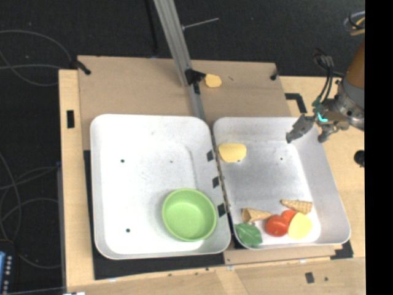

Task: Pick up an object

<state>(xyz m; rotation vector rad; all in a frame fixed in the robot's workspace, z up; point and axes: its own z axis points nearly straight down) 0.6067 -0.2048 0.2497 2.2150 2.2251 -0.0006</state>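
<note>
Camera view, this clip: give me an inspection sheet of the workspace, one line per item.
Surface: tan bench bearing two white bins, left bin and right bin.
Job's things: green bowl in the left bin; pale yellow piece, two cones, red piece, yellow piece and green piece in the right bin.
Clutter: small yellow piece on the bench behind the bins.
Grippers: gripper above the right bin's far right corner, holding nothing; jaws spread.
Cables: loose cables on the dark floor, left.
Surroundings: slanted metal rail.

Small toys [279,221] clustered, right bin's [319,165] near corner
</note>
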